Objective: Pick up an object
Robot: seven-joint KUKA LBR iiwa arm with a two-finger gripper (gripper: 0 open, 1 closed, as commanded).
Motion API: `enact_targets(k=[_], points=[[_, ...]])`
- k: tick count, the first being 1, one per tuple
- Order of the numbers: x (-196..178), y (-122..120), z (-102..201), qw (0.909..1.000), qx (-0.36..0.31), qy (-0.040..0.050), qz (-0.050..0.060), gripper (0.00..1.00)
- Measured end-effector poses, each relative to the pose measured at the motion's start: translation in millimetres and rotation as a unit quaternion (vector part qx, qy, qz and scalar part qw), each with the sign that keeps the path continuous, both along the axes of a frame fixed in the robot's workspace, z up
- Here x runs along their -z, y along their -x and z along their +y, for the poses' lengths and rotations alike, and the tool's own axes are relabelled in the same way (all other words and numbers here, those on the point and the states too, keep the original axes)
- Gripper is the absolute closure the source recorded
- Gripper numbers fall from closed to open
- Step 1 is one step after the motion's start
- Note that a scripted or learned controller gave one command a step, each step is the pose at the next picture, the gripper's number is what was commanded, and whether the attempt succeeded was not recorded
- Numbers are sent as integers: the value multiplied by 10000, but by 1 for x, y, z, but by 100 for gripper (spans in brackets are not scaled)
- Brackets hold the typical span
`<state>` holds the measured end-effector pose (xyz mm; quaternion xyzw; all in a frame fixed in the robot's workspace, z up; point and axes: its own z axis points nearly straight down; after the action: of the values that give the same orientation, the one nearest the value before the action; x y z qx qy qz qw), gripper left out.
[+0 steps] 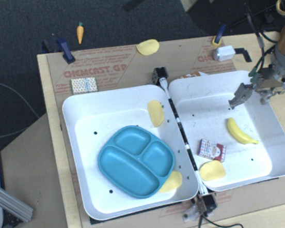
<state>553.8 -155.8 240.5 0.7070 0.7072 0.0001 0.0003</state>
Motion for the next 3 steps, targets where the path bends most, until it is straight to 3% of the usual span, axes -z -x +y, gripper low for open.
enact_targets(k=[1,2,3], points=[[120,-14,-24,10000,8,-8,26,0],[157,-9,-21,10000,4,-8,18,0],[146,-10,-21,10000,6,-3,1,100]])
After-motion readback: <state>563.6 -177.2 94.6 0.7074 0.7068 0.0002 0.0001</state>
